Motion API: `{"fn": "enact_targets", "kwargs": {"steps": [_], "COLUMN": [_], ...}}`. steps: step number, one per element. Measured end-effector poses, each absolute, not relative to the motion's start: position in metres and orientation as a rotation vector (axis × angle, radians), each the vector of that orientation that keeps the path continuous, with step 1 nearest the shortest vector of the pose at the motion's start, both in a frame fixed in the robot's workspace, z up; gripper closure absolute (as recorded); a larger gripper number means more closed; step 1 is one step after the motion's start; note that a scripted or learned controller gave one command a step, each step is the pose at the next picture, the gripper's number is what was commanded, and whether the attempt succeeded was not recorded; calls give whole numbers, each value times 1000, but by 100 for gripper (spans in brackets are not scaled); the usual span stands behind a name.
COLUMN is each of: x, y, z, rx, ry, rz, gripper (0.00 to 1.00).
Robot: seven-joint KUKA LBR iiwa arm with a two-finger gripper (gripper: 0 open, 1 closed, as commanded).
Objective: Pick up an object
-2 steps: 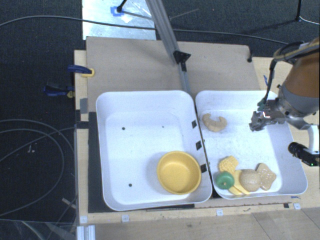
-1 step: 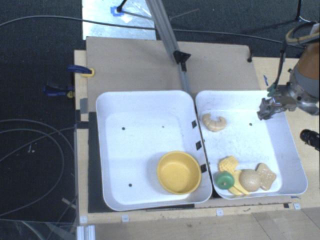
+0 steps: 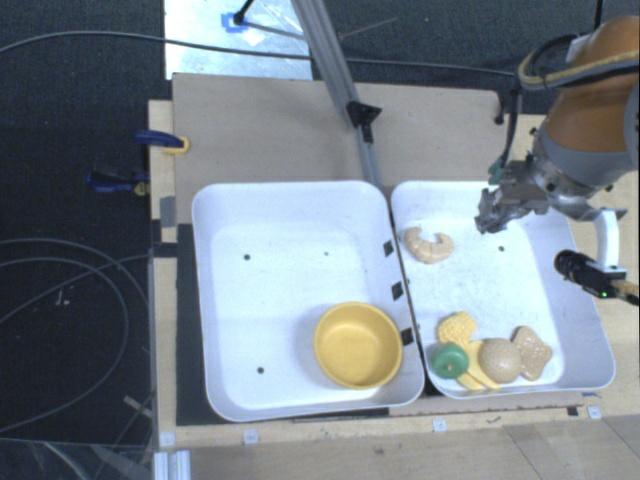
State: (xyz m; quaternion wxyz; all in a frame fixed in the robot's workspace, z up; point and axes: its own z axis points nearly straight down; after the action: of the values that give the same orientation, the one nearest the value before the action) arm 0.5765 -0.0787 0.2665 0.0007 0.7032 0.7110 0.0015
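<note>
A pale croissant-shaped toy (image 3: 428, 245) lies near the top left of the right bin (image 3: 520, 278). At that bin's front sit a yellow waffle-like piece (image 3: 457, 328), a green round toy (image 3: 450, 360), a tan bun (image 3: 499, 359) and a tan biscuit (image 3: 533, 350), packed close together. A yellow bowl (image 3: 357, 343) stands upright in the front right part of the left bin (image 3: 270, 268). My gripper (image 3: 492, 217) hangs over the right bin's upper right area, to the right of the croissant and apart from it. Nothing shows between its tips.
A grey metal pole (image 3: 335, 58) slants from the top of the view down to the bins' shared back edge. Blue and yellow clamps (image 3: 150, 158) grip the bench's left side. Cables (image 3: 60, 298) lie on the dark floor at left.
</note>
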Motion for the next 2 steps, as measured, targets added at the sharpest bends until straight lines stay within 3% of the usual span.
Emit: {"fn": "enact_targets", "kwargs": {"steps": [2], "x": [612], "y": [16], "z": [261], "rx": [2208], "ry": [2231], "rz": [6], "gripper": [100]}}
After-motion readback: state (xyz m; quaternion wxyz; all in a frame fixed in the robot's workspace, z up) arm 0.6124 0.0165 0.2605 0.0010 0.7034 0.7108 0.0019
